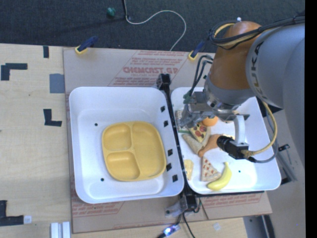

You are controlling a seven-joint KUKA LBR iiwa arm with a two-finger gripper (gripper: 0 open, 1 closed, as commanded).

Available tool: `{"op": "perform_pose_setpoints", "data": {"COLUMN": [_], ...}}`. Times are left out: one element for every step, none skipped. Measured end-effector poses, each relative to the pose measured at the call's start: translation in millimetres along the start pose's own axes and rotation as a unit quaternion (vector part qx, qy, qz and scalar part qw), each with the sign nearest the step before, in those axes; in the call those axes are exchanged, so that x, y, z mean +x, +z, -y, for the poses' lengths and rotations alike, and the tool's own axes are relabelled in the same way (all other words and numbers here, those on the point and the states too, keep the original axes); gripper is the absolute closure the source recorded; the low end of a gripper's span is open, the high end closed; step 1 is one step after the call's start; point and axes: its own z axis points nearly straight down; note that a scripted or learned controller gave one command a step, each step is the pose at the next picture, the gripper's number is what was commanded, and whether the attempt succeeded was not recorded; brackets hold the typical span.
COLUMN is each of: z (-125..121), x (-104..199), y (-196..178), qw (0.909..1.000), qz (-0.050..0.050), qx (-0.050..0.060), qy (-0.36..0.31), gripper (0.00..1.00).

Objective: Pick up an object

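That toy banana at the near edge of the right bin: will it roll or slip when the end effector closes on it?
The banana looks like smooth, glossy plastic, so it is probably light and a bit slippery. Its curved shape may pivot rather than roll. It touches the pizza slice, which might shift too.

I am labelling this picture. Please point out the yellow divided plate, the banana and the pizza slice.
yellow divided plate [132, 150]: camera view, centre ridge.
banana [221, 179]: camera view, middle of curve.
pizza slice [208, 170]: camera view, topping surface.

"CHEMCAST" on cardboard sheet [143, 68]
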Motion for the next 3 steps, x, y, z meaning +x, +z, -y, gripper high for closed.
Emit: {"op": "perform_pose_setpoints", "data": {"z": [-16,-9,-9], "x": [25,32,24], "y": [5,19,23], "qw": [1.0,1.0,1.0], "qz": [0.001,0.002,0.002], "qx": [0.0,0.001,0.001], "qy": [0.002,0.003,0.003], "gripper": [1.0,1.0,1.0]}}
